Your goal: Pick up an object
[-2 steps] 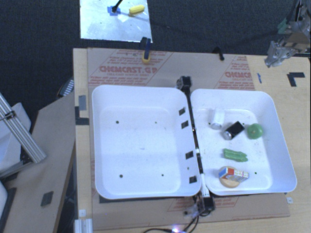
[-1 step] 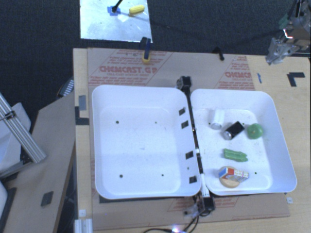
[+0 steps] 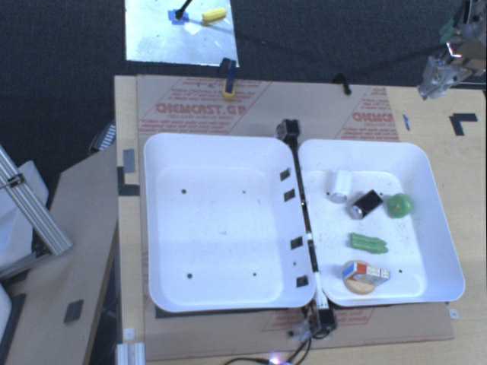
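The right bin (image 3: 437,204) holds several small objects. A white cylinder (image 3: 340,184) lies near its back left. A black block (image 3: 368,202) sits beside it, with a silver piece (image 3: 355,211) at its lower end. A green ball (image 3: 398,204) rests just right of the block. Nearer the front lies a green oblong piece (image 3: 368,242). A small red, white and blue box (image 3: 366,271) lies on a tan round disc (image 3: 358,284) at the front. My gripper (image 3: 447,65) hangs at the far top right, beyond the bench's back edge and well away from the bins.
The left bin (image 3: 160,204) adjoins the right one along a black-clipped divider (image 3: 300,219). A grey metal sheet (image 3: 181,21) behind the bench bears a yellow piece (image 3: 214,15). A blue-yellow clamp (image 3: 227,78) stands at the back edge. An aluminium rail (image 3: 30,211) leans at left.
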You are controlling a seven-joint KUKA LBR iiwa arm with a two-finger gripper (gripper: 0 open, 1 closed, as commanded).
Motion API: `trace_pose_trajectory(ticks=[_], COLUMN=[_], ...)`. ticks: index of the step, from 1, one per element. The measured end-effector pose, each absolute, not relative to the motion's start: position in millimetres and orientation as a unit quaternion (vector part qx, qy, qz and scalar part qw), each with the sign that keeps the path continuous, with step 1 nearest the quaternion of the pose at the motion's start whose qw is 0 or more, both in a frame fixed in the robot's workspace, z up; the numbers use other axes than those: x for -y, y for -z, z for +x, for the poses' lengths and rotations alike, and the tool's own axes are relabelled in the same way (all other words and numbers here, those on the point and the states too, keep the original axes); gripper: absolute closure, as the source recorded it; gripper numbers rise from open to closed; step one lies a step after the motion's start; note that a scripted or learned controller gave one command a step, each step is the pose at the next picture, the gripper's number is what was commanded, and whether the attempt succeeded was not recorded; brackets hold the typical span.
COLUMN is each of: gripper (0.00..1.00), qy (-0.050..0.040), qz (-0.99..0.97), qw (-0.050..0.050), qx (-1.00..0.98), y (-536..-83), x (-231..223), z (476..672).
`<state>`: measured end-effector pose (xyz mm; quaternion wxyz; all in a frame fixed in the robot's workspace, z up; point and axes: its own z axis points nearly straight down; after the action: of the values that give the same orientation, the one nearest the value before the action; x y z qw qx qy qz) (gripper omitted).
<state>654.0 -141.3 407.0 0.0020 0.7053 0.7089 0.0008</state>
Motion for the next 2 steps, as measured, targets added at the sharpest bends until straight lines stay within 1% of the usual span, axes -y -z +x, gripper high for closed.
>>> trace_pose_trajectory(ticks=[1,2], gripper=[1.0,1.0], qy=[-0.0009,-0.001], qz=[0.707,0.706], qw=[0.002,0.003], qx=[-0.707,-0.709], y=[-413.4,-421.8], x=[145.7,143.8], z=[644.2,652.3])
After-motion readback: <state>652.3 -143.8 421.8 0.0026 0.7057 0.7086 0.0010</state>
